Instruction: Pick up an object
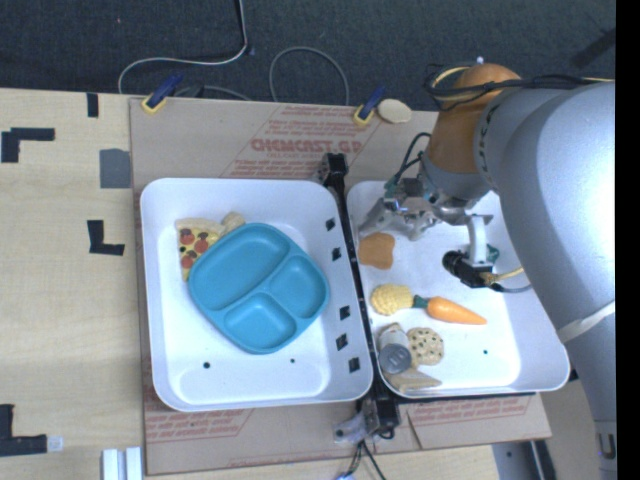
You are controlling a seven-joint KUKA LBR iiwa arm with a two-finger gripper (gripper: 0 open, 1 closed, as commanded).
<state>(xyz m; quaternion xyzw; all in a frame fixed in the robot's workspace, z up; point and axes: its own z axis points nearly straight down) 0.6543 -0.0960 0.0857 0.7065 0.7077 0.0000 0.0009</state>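
My gripper [396, 218] hangs low over the far left part of the right bin [520, 363], just above and behind a tan bread-like piece [377, 252]. Nothing shows in its grasp. Nearer the front of that bin lie a yellow corn cob [392, 298], an orange carrot [456, 312], a chocolate-chip cookie [426, 344], a small grey can [393, 357] and a pale wedge [416, 378].
In the left bin [160, 268] a blue divided plate [258, 286] covers part of a pizza slice [192, 240]. A black divider [345, 258] separates the bins. The grey arm [560, 198] overhangs the right bin's right side. Cables lie behind the bins.
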